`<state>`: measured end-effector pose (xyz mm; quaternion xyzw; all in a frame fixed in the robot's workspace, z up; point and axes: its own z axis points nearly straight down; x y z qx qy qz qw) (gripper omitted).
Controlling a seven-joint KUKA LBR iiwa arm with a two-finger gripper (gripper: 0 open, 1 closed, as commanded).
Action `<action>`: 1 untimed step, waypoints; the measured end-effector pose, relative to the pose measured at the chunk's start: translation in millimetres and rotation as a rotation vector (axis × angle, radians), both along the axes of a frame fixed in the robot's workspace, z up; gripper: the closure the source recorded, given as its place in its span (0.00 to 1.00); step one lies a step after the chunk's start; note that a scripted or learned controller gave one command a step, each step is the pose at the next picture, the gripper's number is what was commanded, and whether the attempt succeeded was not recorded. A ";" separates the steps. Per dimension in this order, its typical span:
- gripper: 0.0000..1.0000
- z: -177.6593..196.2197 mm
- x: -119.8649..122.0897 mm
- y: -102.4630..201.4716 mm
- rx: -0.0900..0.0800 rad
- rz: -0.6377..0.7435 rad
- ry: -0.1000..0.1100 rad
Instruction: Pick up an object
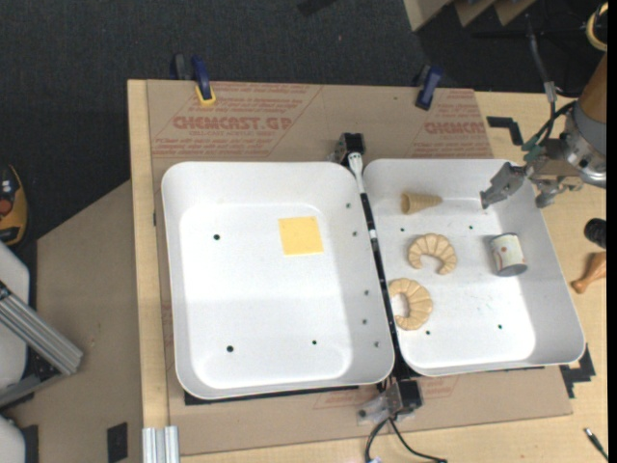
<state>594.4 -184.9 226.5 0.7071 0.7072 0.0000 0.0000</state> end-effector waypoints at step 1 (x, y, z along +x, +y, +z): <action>0.00 -85.7 -18.6 70.5 0.006 0.006 0.011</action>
